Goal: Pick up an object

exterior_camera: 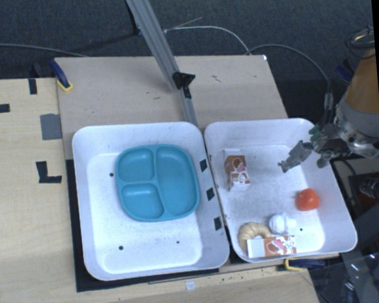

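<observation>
Candidate target: small round red-orange ball-like object (pixel 307 200), lower right of the frame, lying on the floor of the right-hand shallow white plastic bin (pixel 267 131), apart from the other items. Judged light, smooth and prone to roll; best taken across its widest part, jaws straddling it from above.

Left of it along the bin's lower edge: small white rounded object (pixel 281 223), tan croissant-shaped pastry piece (pixel 252 231), flat white-and-red carton lying on its side (pixel 271 246), all close together and awkward to separate. Small white-and-red box (pixel 237 171) sits alone at centre.

Two-finger gripper (pixel 305 155) hangs above and just beside the ball, nothing between its fingers; they look spread apart.

Left white bin (pixel 90 189) holds a turquoise three-compartment plastic plate (pixel 158 182).
</observation>
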You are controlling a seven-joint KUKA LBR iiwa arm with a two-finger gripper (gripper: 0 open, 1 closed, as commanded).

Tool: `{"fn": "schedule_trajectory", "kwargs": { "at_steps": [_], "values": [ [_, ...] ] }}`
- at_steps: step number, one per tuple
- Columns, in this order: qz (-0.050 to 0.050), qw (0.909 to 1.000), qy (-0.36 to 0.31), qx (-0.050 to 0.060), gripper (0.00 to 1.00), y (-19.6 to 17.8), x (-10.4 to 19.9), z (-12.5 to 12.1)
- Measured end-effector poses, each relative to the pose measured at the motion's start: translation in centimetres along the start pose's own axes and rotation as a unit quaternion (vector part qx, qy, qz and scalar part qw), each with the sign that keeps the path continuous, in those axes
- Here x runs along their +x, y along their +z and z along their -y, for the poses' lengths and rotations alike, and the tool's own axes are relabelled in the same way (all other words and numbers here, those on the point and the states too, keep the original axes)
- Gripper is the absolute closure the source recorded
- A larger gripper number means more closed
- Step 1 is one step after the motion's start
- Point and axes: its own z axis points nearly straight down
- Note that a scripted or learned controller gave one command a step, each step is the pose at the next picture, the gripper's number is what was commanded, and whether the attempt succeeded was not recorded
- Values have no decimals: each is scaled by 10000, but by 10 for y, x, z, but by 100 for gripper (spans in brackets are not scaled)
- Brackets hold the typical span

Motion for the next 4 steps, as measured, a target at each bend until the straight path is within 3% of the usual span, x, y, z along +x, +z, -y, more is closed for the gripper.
{"fn": "schedule_trajectory", "kwargs": {
  "at_steps": [1, 4],
  "values": [
    [-1, 10000, 1, 1, 0, 0, 0, 0],
    [8, 10000, 9, 2, 0, 161, 2, 3]
  ]
}}
